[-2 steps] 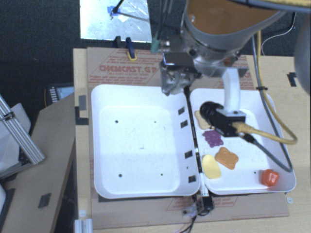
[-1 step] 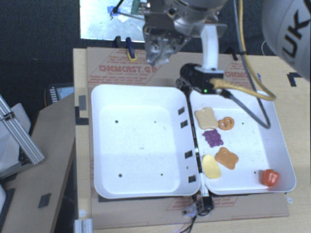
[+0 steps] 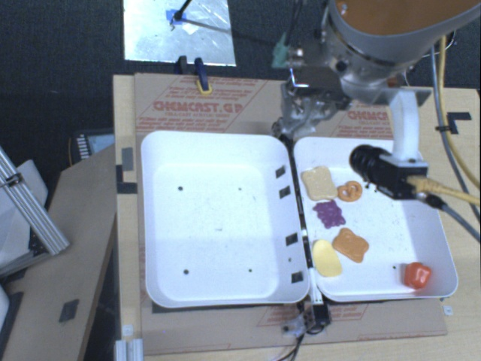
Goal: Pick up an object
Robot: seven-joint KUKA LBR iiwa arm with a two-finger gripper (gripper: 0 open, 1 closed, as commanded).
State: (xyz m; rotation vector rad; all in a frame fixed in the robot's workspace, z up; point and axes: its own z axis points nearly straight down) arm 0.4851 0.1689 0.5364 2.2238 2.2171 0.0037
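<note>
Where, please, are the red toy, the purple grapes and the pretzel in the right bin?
red toy (image 3: pixel 417 275), camera view, middle of its body
purple grapes (image 3: pixel 329 214), camera view, centre of the bunch
pretzel (image 3: pixel 349 192), camera view, its middle

Six food pieces (image 3: pixel 336 225) lie in the right bin (image 3: pixel 436 239).

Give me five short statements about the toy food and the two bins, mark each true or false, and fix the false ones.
1. The pretzel lies in the right bin. True.
2. The left bin holds the purple grapes. False: they lie in the right bin.
3. The red piece sits near the right bin's front right corner. True.
4. The yellow piece lies beside the divider between the bins. True.
5. The bread slice lies outside both bins. False: it lies in the right bin.
</note>
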